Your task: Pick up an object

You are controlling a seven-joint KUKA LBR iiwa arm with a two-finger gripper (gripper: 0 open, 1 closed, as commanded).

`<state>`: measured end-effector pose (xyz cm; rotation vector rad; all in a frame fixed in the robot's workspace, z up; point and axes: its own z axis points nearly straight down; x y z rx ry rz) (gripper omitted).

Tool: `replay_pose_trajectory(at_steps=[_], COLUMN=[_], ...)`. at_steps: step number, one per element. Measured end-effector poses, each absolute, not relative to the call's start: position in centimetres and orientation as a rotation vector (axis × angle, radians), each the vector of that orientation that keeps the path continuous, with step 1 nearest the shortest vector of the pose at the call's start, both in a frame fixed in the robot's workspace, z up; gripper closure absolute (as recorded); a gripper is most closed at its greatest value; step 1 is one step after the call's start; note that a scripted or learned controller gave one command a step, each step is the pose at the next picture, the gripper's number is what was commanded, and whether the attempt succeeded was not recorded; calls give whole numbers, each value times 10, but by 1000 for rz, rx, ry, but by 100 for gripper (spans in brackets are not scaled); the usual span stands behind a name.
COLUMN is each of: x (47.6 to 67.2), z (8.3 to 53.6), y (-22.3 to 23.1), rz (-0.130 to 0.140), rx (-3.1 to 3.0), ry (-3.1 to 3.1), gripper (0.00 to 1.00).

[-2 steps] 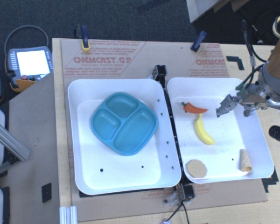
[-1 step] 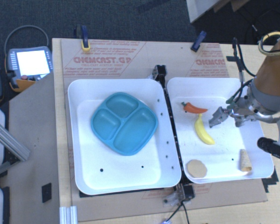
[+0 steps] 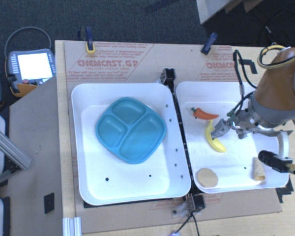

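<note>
Step in hand, by judgement: approach, ahead of any grasp. The tool [image 3: 221, 128] hangs low over the right bin [image 3: 236, 90], at about mid-depth, its 2 fingers apart with nothing seen between them. No object is lifted.

Nearest candidate is the banana [image 3: 214, 137], lying on the floor of the right bin in its left half, long axis running roughly from the far edge toward the near edge. The tool's tips sit just beside the banana's upper right flank; whether they touch it cannot be told from this angle.

Other contents of the right bin: a small orange pepper [image 3: 205, 114] just beyond the banana toward the far edge, a round tan biscuit [image 3: 207, 177] near the near-left corner, and a pale wedge of bread [image 3: 258, 169] near the near-right corner. The left bin [image 3: 83, 146] holds a blue divided plate [image 3: 131, 130] at its centre.

Next move, by judgement: shift the tool slightly toward the left so the fingers straddle the banana across its narrow width, lower, then close. The curved, smooth skin could slip if gripped off-centre.
</note>
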<state>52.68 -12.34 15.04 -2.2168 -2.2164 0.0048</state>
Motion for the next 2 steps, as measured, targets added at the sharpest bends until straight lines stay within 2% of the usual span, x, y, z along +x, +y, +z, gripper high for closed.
replay_pose_trajectory(at_steps=[1, 2], x=[535, 537], z=[98, 112], y=[-120, -120], rz=[5, 0], rx=[-2217, -2224], ry=[-2216, -2220], gripper=[0, 100])
